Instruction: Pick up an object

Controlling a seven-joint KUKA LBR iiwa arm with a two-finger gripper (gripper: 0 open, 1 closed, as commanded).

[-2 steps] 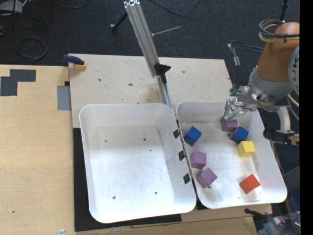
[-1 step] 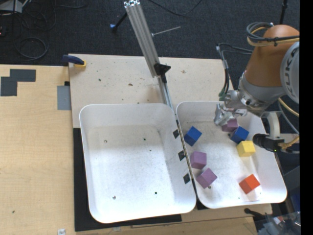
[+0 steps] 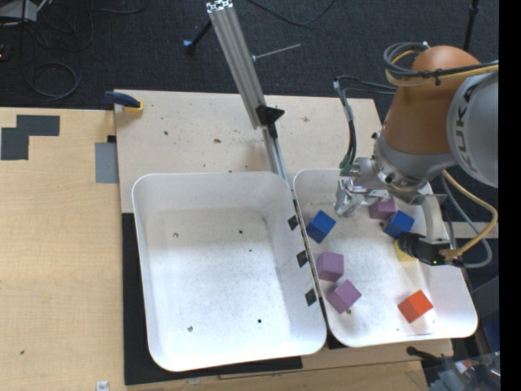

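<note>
1. Camera view: my fingers (image 3: 348,200) hang over the right bin (image 3: 456,320), near its back edge. Can't tell if they're apart or together; wrist blocks the tips.
2. Candidates, all in the right bin: blue cube (image 3: 321,226) just left of me, purple cube (image 3: 382,208) and a second blue cube (image 3: 398,224) to my right, partly under the arm. Two more purple cubes (image 3: 330,265) (image 3: 344,295) sit nearer the front, orange cube (image 3: 416,306) at front right.
3. Left bin (image 3: 146,218) holds no blocks.
4. Progress: nothing visibly between my fingers, so pick not done. Left, as I judge it: descend, close, lift. Blue cube looks closest.
</note>
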